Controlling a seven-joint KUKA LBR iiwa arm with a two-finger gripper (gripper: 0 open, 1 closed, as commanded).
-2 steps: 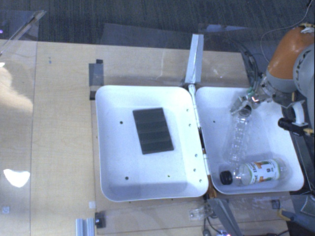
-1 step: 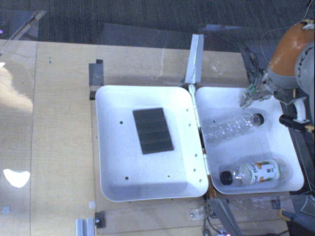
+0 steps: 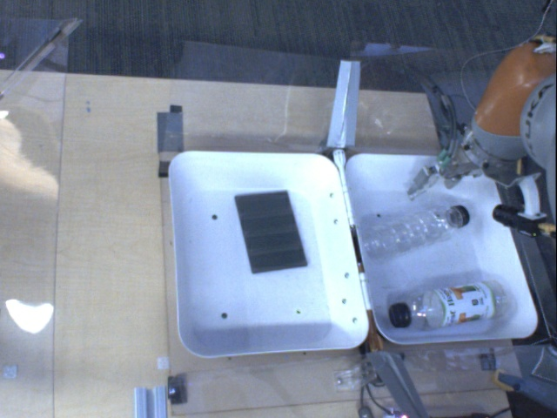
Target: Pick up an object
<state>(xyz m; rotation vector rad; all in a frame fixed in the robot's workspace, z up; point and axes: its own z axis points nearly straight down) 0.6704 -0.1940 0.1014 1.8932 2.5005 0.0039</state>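
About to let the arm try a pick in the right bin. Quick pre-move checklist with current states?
1. Targets present: ok. A clear bottle and a labelled bottle lie on their sides in the right bin.
2. Bottles apart from each other: ok, bare bin floor shows between them.
3. Hand position: ok. It is over the bin's far part, just beyond the clear bottle.
4. Hand free of any object: ok, nothing shows between the fingers.
5. Finger opening: cannot tell, too small and blurred.
6. Left bin: holds a dark flat block, away from the hand: ok.
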